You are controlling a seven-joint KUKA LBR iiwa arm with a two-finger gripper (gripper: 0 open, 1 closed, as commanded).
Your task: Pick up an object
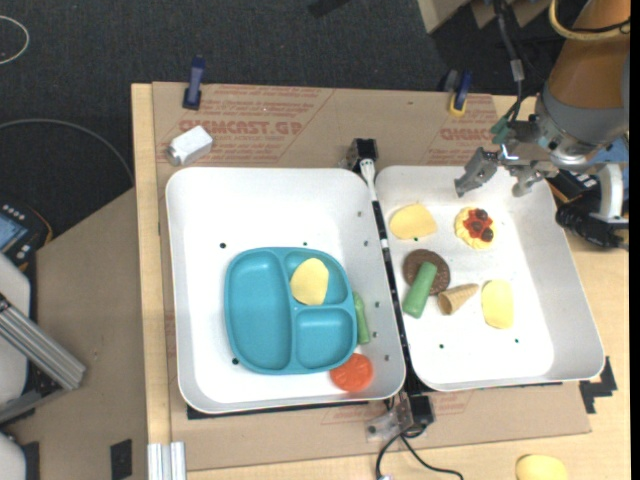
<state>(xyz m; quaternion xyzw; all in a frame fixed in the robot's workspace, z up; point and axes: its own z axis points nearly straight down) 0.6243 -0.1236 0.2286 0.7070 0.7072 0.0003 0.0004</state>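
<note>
Two-finger gripper [500, 171] hangs above the far edge of the right shallow white bin [560, 318], fingers spread apart, nothing between them. The grey arm with the orange band [590, 58] reaches in from the right.

Right bin contents: pale yellow flat piece [412, 221] near the far left; small round yellow tart with red berries [477, 227] just beside it, nearest the gripper; brown round cookie [426, 268] with a green cylinder [418, 291] lying across it; tan cone [458, 297] just right of the cylinder; yellow rounded piece [497, 303] beside the cone.

Left shallow white bin [200, 268] holds a teal divided plastic tray [265, 313]. A yellow oval piece [310, 281] sits in its upper right compartment. An orange-red round piece [352, 372] touches the tray's near right corner.
</note>
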